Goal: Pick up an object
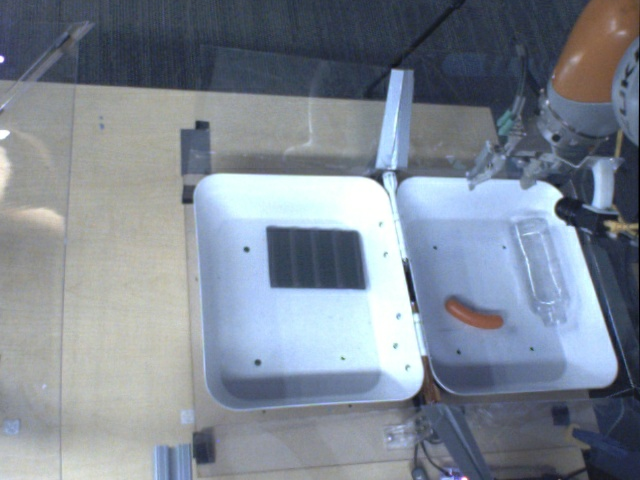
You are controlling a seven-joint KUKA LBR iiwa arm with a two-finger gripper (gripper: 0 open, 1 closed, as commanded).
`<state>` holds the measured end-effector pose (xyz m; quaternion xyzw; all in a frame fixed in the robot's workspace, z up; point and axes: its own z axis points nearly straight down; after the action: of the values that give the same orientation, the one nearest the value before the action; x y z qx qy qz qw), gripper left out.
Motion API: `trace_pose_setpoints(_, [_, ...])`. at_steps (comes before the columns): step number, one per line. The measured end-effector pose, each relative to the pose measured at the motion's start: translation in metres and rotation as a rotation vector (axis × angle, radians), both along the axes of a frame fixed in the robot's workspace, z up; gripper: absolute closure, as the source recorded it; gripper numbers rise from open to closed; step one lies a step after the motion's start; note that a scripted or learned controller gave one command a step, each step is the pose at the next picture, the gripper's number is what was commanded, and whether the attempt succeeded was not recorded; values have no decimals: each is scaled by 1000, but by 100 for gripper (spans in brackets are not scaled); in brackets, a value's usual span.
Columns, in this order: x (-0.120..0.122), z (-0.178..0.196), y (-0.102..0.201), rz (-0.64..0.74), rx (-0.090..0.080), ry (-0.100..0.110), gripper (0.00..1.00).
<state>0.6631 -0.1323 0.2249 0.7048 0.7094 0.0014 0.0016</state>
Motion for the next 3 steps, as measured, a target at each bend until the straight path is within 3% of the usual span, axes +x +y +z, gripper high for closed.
trace_pose_setpoints(1, [-71, -51, 27, 163, 0, 0, 0])
trace_pose_setpoints(2, [-104, -134, 40, 275, -3, -12, 0])
trace_pose_setpoints(3, [-145, -133, 37, 424, -7, -18, 0])
